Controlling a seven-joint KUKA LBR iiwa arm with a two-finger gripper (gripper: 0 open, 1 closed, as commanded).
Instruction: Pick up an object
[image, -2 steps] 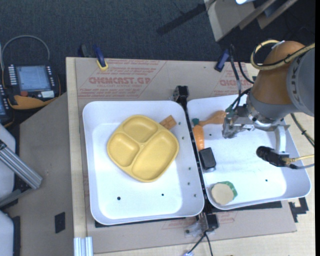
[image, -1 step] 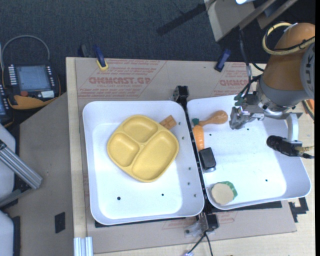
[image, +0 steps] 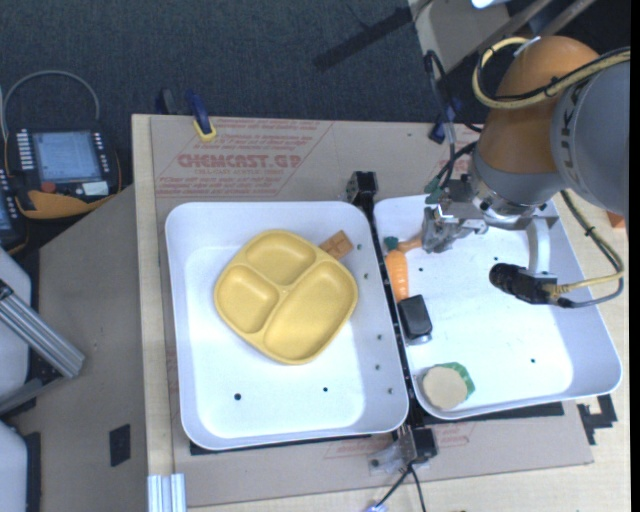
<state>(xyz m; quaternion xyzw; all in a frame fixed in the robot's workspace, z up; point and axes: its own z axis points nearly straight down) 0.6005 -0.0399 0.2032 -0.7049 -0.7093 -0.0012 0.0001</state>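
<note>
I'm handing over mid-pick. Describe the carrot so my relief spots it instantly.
Find the right-hand white bin, the one the grey and orange arm reaches into. Along that bin's left wall lies the small orange toy carrot with a green tip, above a black rectangular block. It is the only orange item in either bin.

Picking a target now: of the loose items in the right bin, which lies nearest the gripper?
The orange carrot, lying along the right bin's left wall just below-left of the gripper. The black block sits further down, the round tan piece further still.
</note>
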